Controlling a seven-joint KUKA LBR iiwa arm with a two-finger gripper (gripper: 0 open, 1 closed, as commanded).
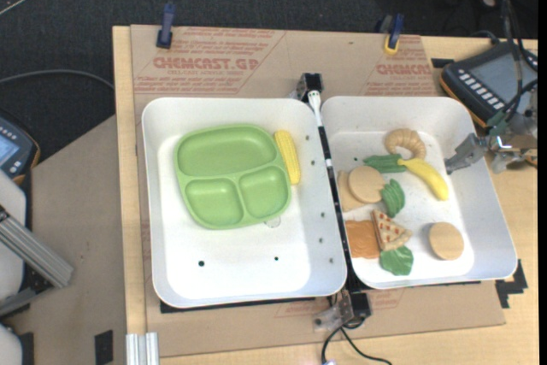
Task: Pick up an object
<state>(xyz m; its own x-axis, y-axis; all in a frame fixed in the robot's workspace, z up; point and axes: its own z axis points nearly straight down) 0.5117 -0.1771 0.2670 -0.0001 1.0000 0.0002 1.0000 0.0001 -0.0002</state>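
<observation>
Two white bins sit side by side on the table (256, 47), which is covered by a brown printed sheet held at its upper edge by a blue clamp (166, 25) and a yellow-and-blue clamp (392, 33).

Camera view, left of frame: the left bin (231, 269) holds a green tray (232, 175) with three compartments, lying flat in the bin's upper half. A corn cob (287, 156) lies just beside the tray's right edge, touching it or nearly so.

Camera view, right of frame: the right bin (483, 218) holds the small food items. A croissant (405, 142) lies near the top centre, with a banana (426, 175) just below it, running down to the right. A green pod (382, 162) lies left of the banana, near a round cookie (364, 184). A leaf (393, 197) lies between the cookie and a pizza slice (391, 229). A toast slice (362, 239) touches the pizza slice on its left; a second leaf (397, 260) lies just below them. A bun (445, 241) sits apart at lower right.

Hand: the hand (468, 153) reaches in at the right bin's upper right rim, near the banana's end but not touching any item. Its fingers look slightly parted, and nothing is between them.
</observation>
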